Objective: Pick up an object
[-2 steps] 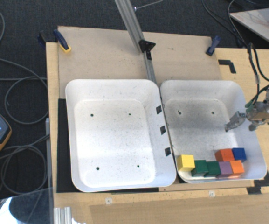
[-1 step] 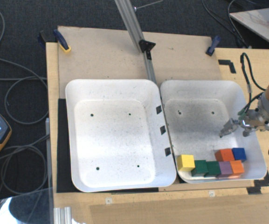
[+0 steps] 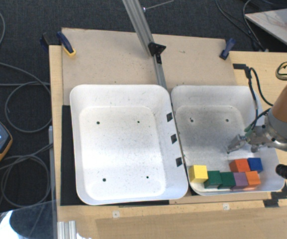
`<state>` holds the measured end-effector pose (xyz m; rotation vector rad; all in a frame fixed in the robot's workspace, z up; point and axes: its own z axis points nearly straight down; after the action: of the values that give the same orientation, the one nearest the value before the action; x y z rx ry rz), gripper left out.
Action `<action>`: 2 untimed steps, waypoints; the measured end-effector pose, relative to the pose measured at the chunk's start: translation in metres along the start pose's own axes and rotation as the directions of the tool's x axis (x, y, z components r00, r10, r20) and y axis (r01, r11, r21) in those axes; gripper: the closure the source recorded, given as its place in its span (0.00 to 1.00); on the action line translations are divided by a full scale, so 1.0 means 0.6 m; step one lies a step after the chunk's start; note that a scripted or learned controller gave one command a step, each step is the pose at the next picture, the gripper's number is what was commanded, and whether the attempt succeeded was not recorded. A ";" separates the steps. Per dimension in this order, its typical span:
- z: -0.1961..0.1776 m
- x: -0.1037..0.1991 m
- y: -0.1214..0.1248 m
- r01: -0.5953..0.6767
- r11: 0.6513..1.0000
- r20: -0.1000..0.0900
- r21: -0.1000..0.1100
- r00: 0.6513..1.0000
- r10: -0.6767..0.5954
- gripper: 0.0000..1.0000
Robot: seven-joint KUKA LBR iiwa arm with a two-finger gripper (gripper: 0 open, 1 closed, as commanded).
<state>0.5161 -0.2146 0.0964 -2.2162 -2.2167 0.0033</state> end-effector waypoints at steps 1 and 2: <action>-0.024 -0.001 0.003 0.000 1.000 0.002 -0.009 1.000 0.000 1.00; -0.096 0.001 0.005 0.001 1.000 0.005 -0.012 1.000 -0.001 1.00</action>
<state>0.5196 -0.2142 0.1538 -2.2236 -2.2266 -0.0040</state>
